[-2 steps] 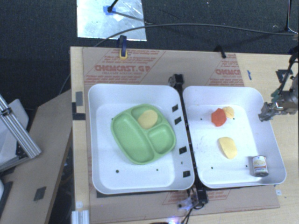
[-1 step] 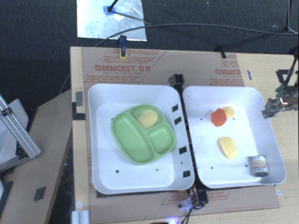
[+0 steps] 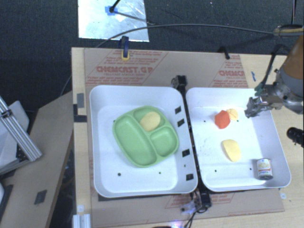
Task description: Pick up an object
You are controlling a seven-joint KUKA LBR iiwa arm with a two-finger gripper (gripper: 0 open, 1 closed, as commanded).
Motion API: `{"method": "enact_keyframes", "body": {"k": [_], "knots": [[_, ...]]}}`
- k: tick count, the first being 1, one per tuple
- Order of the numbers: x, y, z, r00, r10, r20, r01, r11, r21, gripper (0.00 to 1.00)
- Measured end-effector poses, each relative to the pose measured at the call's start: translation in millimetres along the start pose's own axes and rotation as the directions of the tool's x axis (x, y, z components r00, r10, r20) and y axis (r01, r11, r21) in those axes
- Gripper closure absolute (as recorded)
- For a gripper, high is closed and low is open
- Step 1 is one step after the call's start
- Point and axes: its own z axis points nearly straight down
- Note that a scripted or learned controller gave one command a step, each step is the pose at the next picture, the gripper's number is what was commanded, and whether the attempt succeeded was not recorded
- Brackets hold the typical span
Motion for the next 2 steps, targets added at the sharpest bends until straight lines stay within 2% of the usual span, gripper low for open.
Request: {"method": "enact_keyframes", "body": {"k": [2], "knots": [[98,22,34,1.000,0.001,0.000,-0.001,1.000,0.002,1.00]]}}
